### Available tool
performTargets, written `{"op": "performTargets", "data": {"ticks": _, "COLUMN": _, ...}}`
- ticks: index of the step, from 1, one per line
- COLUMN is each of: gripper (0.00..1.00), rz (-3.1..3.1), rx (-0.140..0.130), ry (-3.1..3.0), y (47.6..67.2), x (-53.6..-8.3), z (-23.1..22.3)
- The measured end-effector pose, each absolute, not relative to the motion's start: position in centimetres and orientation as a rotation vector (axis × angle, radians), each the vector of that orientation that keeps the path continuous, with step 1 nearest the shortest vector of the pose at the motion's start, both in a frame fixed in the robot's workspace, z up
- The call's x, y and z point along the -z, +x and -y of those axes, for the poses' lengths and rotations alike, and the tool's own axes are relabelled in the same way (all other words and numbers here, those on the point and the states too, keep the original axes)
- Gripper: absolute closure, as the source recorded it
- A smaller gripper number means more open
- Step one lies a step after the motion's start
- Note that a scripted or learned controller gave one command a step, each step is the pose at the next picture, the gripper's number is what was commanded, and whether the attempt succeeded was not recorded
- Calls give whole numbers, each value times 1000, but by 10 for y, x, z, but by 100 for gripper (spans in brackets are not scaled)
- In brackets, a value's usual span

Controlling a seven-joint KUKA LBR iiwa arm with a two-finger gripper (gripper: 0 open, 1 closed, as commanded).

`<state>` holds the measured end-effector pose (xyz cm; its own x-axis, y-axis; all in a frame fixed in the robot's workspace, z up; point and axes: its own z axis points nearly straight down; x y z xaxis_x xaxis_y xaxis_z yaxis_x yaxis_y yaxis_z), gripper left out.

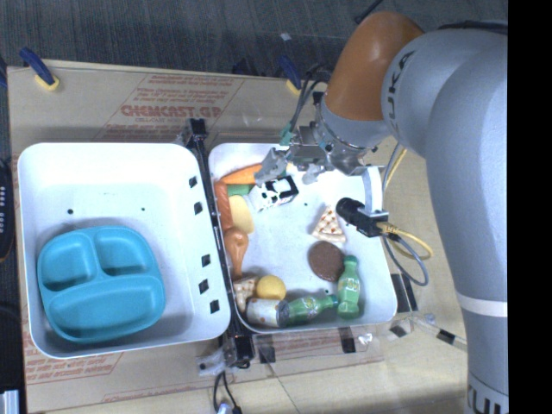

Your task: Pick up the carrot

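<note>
1. The two bins (pixel 103 158) look like smooth white plastic with a slight sheen.
2. The blue tray (pixel 99 279) is smooth, matt plastic.
3. The carrot (pixel 241 176) has a smooth orange plastic look.
4. The green bottles (pixel 348 287) are glossy.
5. The arm (pixel 457 102) has a smooth grey shell and a glossy orange band.
6. The bench (pixel 172 102) is matt brown cardboard with printing.

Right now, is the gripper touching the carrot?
Cannot tell. In the camera view the gripper sits right at the carrot's right end, and neither contact nor a gap shows plainly.
</note>
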<state>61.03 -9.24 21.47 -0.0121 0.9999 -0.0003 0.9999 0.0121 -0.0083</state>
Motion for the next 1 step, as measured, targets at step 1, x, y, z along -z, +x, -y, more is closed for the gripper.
{"op": "performTargets", "data": {"ticks": 1, "gripper": 0, "rz": 2492, "rx": -9, "ry": -1902, "y": 525, "x": -267, "z": 97}}
